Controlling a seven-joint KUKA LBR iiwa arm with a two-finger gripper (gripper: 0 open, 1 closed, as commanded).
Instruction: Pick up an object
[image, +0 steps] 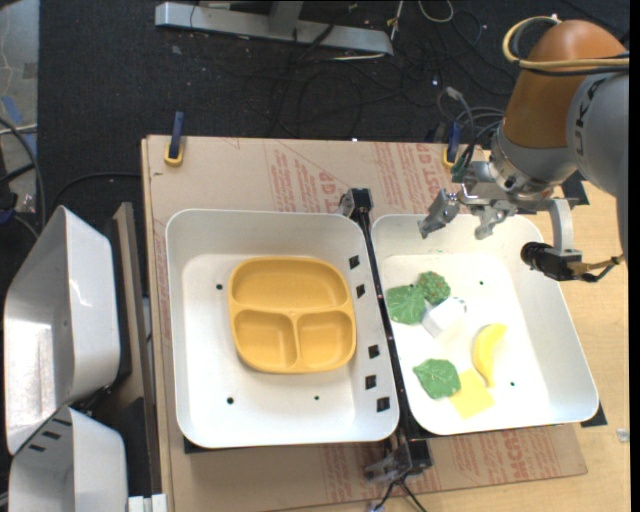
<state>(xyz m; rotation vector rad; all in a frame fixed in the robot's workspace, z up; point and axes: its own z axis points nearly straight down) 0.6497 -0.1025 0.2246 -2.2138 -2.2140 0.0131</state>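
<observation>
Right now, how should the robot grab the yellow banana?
Probably from straight above, across the middle of the banana. It lies flat in the right bin, curved and narrow, so fingers fit across its width. Its lower end touches the yellow block; the middle has free space on both sides. The gripper is open above the bin's far edge.

Divided tray (293, 312) in left bin (190, 330). Right bin (560, 330) holds broccoli (434, 286), two leaf pieces (406, 303) (437, 377), block (444, 317) between them, banana (487, 350) right, sponge (473, 400) at front. Gripper (462, 220) above bin's back edge.
</observation>
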